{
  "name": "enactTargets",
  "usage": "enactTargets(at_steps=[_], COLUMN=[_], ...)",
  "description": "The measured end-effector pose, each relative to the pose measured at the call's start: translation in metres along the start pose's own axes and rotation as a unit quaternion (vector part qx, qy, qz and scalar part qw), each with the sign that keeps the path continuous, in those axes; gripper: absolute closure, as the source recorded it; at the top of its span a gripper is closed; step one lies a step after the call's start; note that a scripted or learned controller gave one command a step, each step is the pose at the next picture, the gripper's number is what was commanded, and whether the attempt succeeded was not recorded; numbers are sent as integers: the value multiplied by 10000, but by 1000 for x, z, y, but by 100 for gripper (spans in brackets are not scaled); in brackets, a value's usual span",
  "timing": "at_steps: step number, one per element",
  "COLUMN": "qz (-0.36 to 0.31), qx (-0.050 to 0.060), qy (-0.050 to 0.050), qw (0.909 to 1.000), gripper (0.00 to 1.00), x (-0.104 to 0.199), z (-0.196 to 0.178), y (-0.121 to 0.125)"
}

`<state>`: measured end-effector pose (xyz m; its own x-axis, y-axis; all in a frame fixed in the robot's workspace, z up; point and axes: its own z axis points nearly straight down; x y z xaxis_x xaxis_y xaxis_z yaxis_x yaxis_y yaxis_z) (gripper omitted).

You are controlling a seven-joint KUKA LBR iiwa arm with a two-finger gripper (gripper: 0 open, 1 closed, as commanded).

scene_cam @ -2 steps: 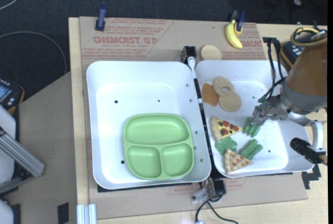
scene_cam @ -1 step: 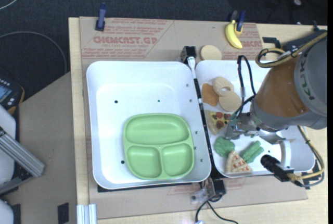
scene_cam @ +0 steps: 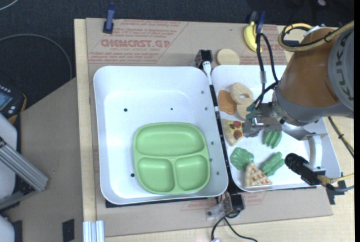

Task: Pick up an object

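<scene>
Toy food pieces, the candidates for picking, lie scattered in the right bin (scene_cam: 332, 170): a brown and tan bread-like pair (scene_cam: 235, 98) near its upper left, a pizza slice (scene_cam: 234, 130) just below, a green leafy piece (scene_cam: 242, 157) lower down, a second pizza wedge (scene_cam: 257, 175) at the bottom edge, and green pod-shaped pieces (scene_cam: 273, 162) toward the middle. Loose and spread out like this, each piece leaves some room around it for an approach from above. The gripper (scene_cam: 254, 121) hangs low over the middle of this bin, close beside the upper pizza slice and a green piece (scene_cam: 272, 137), at the end of the grey and orange arm (scene_cam: 315, 80) reaching in from the right. Whether it is clenched, released, or grasping anything cannot be told, because the wrist and dark cables cover that spot. The left bin (scene_cam: 112, 89) holds a green divided tray (scene_cam: 171, 157), lying flat with its three compartments bare, probably a place to set things down. A round tan disc (scene_cam: 228, 57) and a yellow object (scene_cam: 251, 36) rest on the cardboard bench top (scene_cam: 140, 41) beyond the bins, apart from the working area.
</scene>
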<state>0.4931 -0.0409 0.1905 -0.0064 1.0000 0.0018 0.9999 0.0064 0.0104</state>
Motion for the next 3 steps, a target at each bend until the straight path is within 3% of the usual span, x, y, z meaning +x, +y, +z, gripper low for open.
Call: enactTargets(at_steps=[1, 2, 3], qz=[-12, -5, 25], qx=[6, -25, 34], qy=[8, 11, -14], qw=[10000, 10000, 10000], gripper=[100, 100, 100], x=[63, 104, 101], z=[-82, -196, -199], y=[-12, -10, -10])
